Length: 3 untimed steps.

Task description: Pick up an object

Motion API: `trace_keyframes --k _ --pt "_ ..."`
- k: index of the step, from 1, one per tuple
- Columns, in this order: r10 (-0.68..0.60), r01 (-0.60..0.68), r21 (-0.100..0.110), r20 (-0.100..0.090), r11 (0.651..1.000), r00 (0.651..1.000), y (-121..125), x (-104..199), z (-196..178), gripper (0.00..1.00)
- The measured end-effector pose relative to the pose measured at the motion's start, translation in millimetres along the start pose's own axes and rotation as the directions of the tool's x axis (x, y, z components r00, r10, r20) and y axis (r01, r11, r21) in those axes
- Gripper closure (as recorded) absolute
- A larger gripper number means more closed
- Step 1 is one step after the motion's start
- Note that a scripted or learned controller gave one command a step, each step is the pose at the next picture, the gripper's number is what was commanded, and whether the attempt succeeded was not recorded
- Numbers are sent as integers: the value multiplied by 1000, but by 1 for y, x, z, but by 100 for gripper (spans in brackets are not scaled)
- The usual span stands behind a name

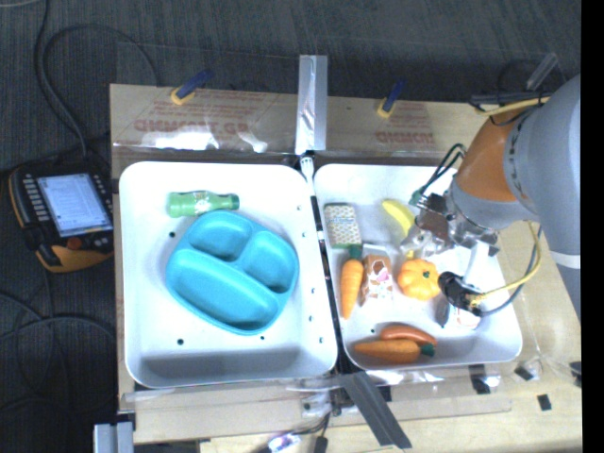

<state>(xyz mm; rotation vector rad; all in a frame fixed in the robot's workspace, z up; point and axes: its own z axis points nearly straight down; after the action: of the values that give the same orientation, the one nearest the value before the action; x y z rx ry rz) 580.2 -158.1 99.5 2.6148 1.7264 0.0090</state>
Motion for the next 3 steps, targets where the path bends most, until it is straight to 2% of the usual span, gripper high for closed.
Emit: trace_keyframes --k 1,2,3 --pt "-14 14 12 3 1000 1000 -31 28 -130 100" --pt "-14 14 12 4 1000 1000 -31 28 -130 0" --pt "50 -50 11 7 999 999 5 48 -205 0"
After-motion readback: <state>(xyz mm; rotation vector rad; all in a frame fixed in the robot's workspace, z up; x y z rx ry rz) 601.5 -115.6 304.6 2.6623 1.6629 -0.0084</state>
